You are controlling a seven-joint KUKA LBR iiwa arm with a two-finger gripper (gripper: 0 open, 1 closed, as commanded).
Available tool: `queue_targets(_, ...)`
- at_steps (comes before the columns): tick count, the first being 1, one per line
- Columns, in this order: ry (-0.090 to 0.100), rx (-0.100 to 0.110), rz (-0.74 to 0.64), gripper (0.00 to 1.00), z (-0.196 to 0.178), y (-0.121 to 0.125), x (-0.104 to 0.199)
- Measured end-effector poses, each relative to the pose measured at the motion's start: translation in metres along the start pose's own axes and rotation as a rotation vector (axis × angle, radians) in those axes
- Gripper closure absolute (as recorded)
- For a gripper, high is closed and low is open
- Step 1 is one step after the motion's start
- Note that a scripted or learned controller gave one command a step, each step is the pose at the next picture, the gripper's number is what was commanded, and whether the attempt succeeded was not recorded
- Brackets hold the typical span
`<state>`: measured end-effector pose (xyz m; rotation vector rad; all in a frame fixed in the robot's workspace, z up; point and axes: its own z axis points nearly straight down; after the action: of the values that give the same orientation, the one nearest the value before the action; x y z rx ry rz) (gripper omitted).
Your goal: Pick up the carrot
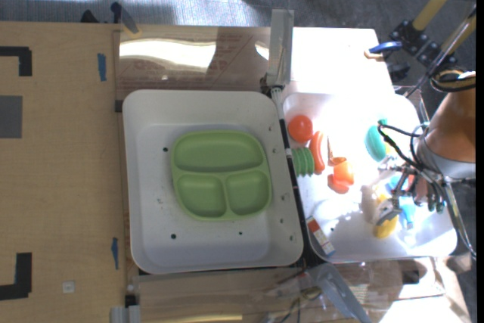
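In the right-hand shallow white bin, washed out by glare, the slim orange carrot is seen lying near the bin's left wall, between a round orange-red tomato-like ball and a green ridged toy piece; an orange cup-shaped toy is placed just beside it; a teal round object and a yellow piece are found further right; the two-finger gripper is hung over the bin's right part, well apart from the carrot; nothing can be told about its grip, cables and glare hiding it; a green three-compartment plastic plate is seated in the left white bin.
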<state>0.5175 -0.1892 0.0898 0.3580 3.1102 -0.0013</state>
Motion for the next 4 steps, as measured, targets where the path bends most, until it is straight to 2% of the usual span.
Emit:
queue_targets(1,-0.003,0.000,0.052,0.00,0.001,0.029,-0.054)
queue_targets(2,0.001,0.000,0.020,0.00,0.000,0.037,-0.001)
queue_targets(3,-0.002,0.001,-0.022,0.00,0.000,-0.012,0.033)
queue_targets(4,-0.004,0.001,-0.143,0.00,-0.042,-0.021,-0.060)
